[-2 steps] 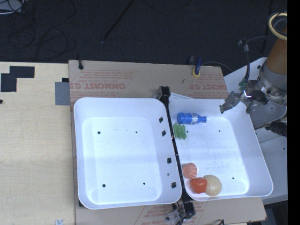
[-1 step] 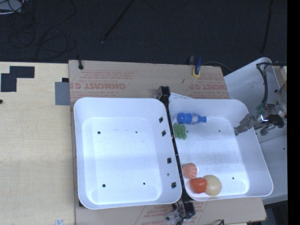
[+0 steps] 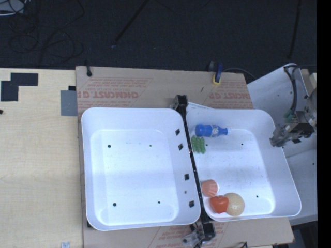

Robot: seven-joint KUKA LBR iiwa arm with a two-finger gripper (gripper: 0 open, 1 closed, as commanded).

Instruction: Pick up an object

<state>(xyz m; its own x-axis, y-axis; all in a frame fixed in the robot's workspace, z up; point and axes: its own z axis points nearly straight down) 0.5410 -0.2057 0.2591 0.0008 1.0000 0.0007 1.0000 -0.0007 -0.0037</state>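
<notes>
Blue bottle (image 3: 211,131) is lying on its side in the right bin (image 3: 282,192), beside a green clump (image 3: 198,144). Probably light, stiff, slippery; I'm aiming mid-body. Jaws' state: cannot tell.

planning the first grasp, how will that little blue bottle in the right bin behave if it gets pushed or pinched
The blue bottle lies on its side on the flat floor of the right bin, so a nudge would probably roll it. It looks small and likely light, so it may skid away. Its rounded body could slip from a pinch.
</notes>
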